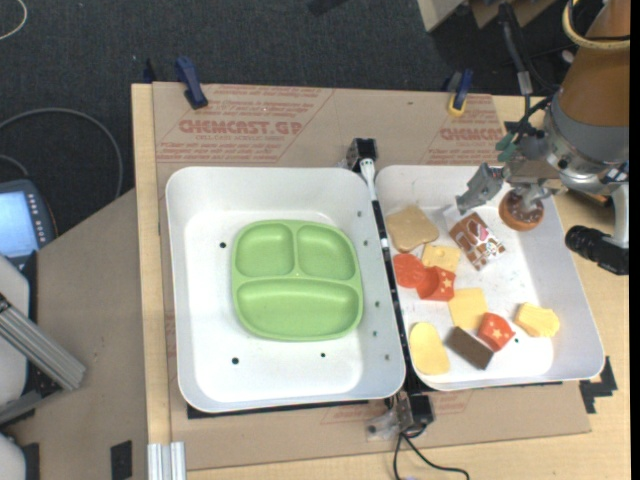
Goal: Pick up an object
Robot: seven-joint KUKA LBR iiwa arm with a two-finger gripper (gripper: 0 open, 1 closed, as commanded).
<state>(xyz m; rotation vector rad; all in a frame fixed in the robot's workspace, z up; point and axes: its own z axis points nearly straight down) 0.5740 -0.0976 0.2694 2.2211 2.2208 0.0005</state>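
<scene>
Grey gripper (487,185) hangs over the right bin (570,268), jaw state unclear, just above the brown wrapped snack (476,240); crowded yellow pieces (466,308) nearby could cause a glancing, failed grab.

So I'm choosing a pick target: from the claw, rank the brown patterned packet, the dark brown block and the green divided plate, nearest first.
1. Brown patterned packet, just below the claw in the right bin.
2. Dark brown block, at that bin's near edge.
3. Green divided plate, in the left bin.
</scene>
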